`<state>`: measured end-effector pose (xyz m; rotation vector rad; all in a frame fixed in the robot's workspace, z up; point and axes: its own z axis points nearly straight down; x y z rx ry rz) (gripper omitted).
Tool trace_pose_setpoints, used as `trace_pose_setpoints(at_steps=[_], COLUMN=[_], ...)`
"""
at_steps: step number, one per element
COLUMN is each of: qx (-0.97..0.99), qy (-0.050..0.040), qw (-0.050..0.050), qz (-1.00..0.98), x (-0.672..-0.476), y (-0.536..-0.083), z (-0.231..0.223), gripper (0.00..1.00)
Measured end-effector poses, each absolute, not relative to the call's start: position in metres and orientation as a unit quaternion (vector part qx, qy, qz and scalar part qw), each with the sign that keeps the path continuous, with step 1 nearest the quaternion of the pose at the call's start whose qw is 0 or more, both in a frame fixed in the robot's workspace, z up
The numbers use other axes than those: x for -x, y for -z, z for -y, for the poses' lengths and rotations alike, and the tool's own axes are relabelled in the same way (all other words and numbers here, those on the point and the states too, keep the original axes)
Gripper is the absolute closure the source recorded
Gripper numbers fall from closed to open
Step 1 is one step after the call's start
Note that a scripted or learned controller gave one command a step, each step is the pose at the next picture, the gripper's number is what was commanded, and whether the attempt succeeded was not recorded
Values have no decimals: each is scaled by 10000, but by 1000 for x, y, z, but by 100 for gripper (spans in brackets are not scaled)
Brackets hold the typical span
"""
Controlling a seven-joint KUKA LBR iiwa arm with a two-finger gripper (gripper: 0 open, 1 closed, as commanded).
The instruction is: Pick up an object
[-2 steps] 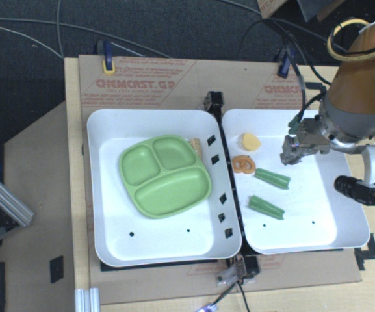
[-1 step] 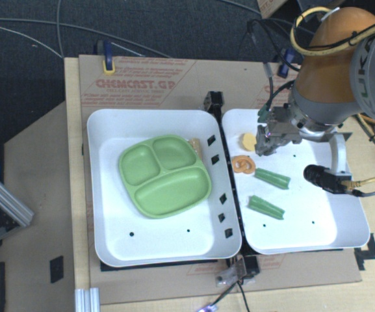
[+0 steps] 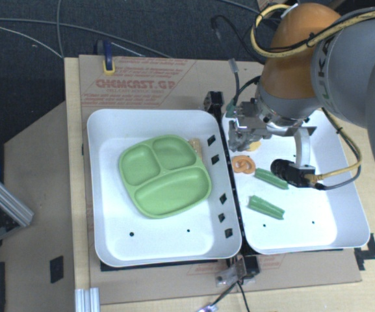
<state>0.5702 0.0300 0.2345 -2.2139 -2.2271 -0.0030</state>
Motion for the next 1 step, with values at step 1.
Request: trace_pose_setpoints(at_steps=[1], qx=[7052], qy=[11], qw=[4], qz=[7090], x=[-584], y=[-229], z=[-81], gripper=[100])
